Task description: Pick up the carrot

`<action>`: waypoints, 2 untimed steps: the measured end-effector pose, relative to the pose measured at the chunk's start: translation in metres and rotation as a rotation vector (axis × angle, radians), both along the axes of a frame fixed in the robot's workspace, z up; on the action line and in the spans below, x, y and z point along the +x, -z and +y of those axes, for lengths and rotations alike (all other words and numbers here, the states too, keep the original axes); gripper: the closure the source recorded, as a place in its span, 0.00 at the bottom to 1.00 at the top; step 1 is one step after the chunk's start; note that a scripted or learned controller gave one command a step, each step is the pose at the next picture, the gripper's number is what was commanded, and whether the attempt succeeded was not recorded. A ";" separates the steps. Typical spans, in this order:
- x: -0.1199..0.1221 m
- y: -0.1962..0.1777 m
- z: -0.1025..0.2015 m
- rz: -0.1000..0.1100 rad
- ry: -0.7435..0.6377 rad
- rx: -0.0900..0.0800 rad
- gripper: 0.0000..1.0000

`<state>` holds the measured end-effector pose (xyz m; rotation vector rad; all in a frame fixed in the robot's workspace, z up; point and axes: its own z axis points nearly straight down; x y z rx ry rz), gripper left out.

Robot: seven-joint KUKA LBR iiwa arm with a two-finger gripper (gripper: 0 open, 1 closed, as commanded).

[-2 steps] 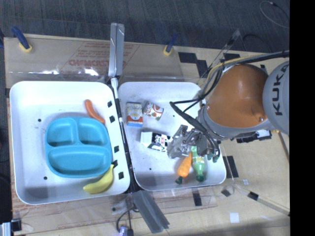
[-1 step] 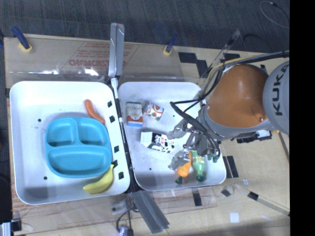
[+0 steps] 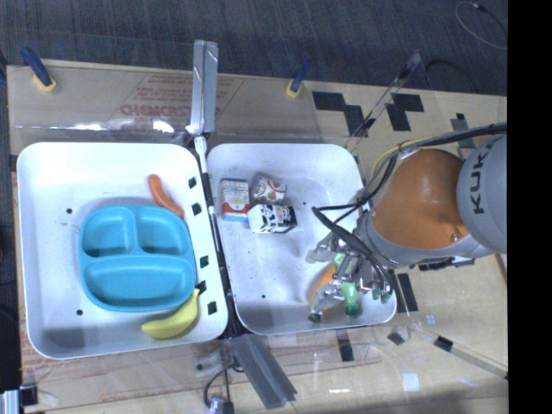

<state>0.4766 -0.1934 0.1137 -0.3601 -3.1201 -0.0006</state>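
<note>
Carrot at five o'clock in right bin, half hidden under claw, grip state impossible to tell amid cables; risk of a miss or nudging the carrot against the near wall, given clutter and a slanted lie.

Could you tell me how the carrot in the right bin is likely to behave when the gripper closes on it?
The carrot looks like a smooth, tapered toy, so it is probably light and stiff. Its rounded shape may let it slip or roll on the right bin floor. The gripper crowds it near the wall, so it could wedge there.
</note>
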 end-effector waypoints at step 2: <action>0.005 0.007 -0.015 -0.007 -0.101 -0.001 1.00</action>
